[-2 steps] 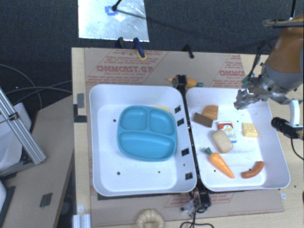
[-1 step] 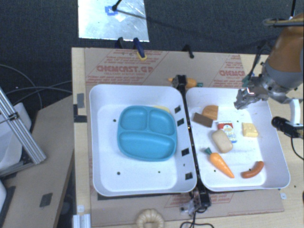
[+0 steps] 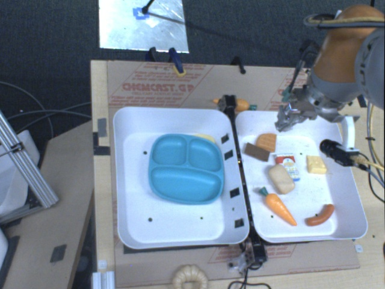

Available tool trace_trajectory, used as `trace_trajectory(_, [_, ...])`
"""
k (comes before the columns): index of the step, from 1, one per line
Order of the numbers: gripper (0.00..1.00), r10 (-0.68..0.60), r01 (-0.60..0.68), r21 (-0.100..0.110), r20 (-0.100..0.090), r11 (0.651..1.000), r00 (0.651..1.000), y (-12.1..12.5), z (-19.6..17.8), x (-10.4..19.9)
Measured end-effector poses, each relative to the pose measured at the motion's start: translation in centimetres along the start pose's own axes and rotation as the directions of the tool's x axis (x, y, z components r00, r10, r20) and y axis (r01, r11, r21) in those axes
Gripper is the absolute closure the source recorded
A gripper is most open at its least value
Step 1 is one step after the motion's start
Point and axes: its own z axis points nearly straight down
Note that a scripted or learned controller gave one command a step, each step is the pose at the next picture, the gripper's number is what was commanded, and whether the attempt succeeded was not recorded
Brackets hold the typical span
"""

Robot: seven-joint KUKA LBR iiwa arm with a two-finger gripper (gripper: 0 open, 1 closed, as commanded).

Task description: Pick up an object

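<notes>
Arm hanging over the far edge of the right bin, nothing visibly in its grasp.

The gripper (image 3: pixel 286 123) is hovering above the right bin (image 3: pixel 349 218) near its back wall; whether the fingers are parted cannot be told. Lying below in that bin are a carrot (image 3: pixel 280 206), sausage (image 3: pixel 319 215), cheese cube (image 3: pixel 316 164), bread slice (image 3: pixel 266 142), brown block (image 3: pixel 256 152) and small carton (image 3: pixel 287 162). A blue divided plate (image 3: pixel 185 167) is sitting in the left bin (image 3: pixel 132 221).
</notes>
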Motion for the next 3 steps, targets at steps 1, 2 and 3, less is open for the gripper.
trace_trajectory(1, [1.00,0.000,0.000,0.000,0.000,1.000,1.000,1.6,-0.2,5.8])
trace_trajectory(2, [1.00,0.003,-0.003,0.001,0.001,1.000,1.000,2.5,0.7,8.5])
trace_trajectory(3, [1.00,0.008,-0.008,0.000,0.002,1.000,1.000,3.6,0.0,7.5])
